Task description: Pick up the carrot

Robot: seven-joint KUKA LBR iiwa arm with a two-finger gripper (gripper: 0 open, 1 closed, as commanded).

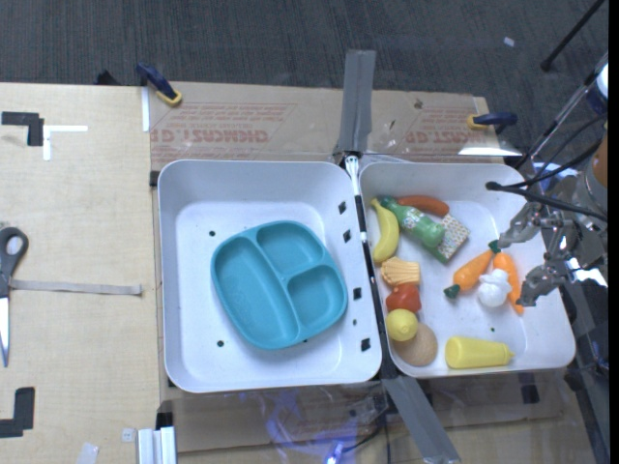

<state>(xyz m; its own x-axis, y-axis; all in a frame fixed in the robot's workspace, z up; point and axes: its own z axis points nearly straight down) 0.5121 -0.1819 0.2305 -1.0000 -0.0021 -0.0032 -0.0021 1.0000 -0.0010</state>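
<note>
A: Right bin (pixel 551 356), carrot (pixel 474 270) lies tilted at about 3 o'clock of the bin's middle, green top down-left. Gripper (pixel 534 251) hangs just beside it, fingers apart, nothing btwn them.

B: Handling?

A: Prob. light, stiff plastic, smooth & tapered, so may slip. Take it across the thick mid-body.

B: Room?

A: Tight. White-and-orange toy (pixel 498 285) touches it at 5 o'clock, sponge (pixel 451 237) near at 10; right wall close.

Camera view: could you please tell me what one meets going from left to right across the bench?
Scissors → blue divided plate → banana → green bottle → carrot → gripper.
</note>
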